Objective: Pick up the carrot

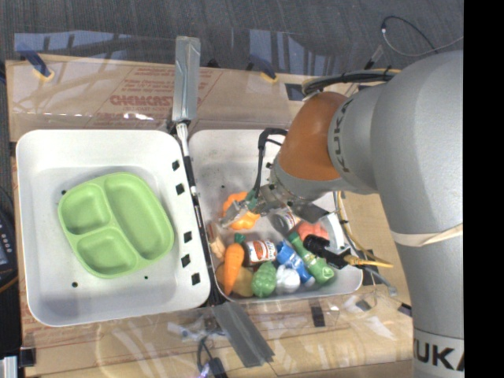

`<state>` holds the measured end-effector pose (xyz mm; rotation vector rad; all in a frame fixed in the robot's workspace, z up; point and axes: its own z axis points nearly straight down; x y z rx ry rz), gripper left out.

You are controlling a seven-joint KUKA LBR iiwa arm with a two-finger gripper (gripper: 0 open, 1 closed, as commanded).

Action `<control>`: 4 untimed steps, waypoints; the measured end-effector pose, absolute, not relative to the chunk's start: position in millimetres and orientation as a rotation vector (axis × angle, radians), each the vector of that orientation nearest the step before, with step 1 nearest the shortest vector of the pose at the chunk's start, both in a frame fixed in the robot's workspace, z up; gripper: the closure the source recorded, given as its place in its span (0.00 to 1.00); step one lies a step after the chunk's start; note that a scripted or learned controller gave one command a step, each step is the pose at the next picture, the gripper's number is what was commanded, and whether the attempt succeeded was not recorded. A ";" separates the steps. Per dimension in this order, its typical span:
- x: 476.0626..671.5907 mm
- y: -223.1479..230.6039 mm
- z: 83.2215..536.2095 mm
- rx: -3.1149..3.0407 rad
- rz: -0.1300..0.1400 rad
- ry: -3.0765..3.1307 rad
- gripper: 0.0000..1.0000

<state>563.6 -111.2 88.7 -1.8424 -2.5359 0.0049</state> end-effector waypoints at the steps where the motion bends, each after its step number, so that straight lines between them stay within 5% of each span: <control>1: 549.8 -182.1 90.5 -1.961 0.003 -2.454 0.00; 2: 615.6 -208.6 89.9 -1.994 0.002 -2.425 0.00; 4: 657.0 -116.5 133.1 -2.253 0.006 -2.183 0.00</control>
